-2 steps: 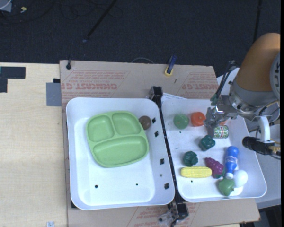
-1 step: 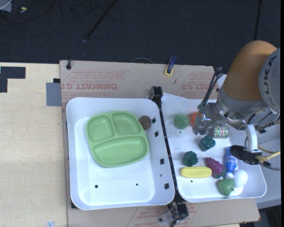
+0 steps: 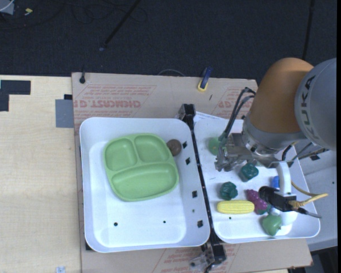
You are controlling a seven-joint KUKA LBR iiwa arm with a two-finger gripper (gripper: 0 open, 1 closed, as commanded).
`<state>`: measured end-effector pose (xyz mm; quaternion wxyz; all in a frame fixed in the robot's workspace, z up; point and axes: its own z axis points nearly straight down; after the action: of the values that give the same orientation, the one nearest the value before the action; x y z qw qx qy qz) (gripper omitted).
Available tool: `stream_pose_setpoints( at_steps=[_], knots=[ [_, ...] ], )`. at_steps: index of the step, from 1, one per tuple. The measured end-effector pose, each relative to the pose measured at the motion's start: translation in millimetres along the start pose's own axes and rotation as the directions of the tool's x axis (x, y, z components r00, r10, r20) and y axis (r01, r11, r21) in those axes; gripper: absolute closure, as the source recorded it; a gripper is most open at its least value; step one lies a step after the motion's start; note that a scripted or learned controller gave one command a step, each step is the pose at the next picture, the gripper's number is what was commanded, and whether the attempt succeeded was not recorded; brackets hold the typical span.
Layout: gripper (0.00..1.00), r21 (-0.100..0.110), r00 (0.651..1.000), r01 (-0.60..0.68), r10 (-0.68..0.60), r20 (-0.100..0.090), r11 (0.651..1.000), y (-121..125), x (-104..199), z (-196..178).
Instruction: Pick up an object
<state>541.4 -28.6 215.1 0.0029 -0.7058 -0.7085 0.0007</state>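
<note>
grey kuka arm with orange band (image 3: pixel 284 104) reaches in over the right white bin (image 3: pixel 312 229). two-finger gripper (image 3: pixel 226 162) hangs low in that bin's upper left part; cannot tell how it is set. dark teal lumpy toy (image 3: pixel 249 171) lies just right of the gripper, another dark green lumpy toy (image 3: pixel 228 190) below it. yellow corn cob toy (image 3: pixel 236 207) lies under that one, purple grape-like toy (image 3: pixel 256 199) beside the corn's right end. pale green toy (image 3: pixel 271 225) near the bin's lower right corner. left white bin (image 3: pixel 94 209) holds a light green divided plastic plate (image 3: pixel 141 166), small brown round object (image 3: pixel 174 147) touching the plate's upper right edge.
</note>
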Motion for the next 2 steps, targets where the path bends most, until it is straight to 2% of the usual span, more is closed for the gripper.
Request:
stream_pose_setpoints(
  at_steps=[2],
  knots=[
    [1.0,-0.003,1.0,-0.002,0.002,0.002,1.0,1,23,-6]
  ],
)
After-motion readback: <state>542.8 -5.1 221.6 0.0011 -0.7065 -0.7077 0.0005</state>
